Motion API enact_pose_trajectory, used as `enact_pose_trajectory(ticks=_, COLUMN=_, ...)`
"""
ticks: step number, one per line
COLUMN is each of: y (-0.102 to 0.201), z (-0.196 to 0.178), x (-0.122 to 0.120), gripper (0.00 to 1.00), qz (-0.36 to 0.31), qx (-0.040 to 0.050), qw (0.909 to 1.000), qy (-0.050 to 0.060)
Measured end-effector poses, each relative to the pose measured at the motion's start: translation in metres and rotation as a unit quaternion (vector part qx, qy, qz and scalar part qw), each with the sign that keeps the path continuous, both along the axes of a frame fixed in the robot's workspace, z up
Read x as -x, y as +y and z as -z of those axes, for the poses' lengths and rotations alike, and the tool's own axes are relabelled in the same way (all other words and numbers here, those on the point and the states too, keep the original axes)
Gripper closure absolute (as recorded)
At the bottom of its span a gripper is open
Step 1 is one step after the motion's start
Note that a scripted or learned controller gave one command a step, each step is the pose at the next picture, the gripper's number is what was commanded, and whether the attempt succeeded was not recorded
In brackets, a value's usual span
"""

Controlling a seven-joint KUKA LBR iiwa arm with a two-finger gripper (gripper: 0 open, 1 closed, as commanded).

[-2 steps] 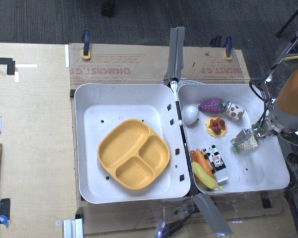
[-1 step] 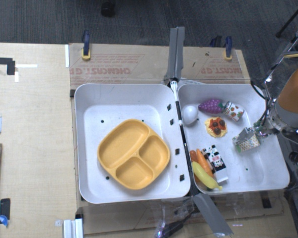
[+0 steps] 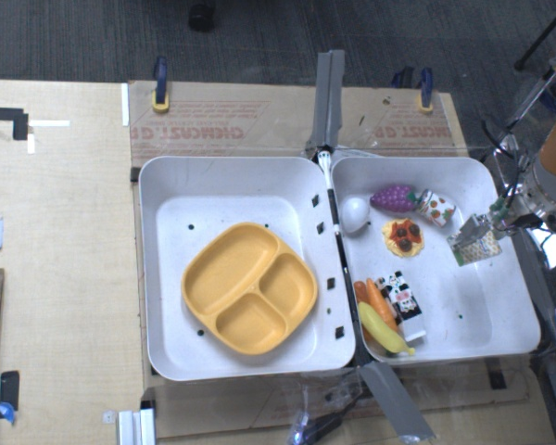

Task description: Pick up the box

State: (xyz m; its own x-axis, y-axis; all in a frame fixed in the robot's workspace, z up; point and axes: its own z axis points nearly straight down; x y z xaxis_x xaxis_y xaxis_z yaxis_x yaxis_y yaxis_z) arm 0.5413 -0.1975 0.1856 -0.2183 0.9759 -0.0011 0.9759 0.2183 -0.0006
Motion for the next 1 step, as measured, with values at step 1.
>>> enact_pose_trajectory(ticks=1, y=-0.0139, z=0.0060, x=-0.0015, gripper=1.00, qz=-0.020, qx=0.0003, qw=0.9998, qy=0.000)
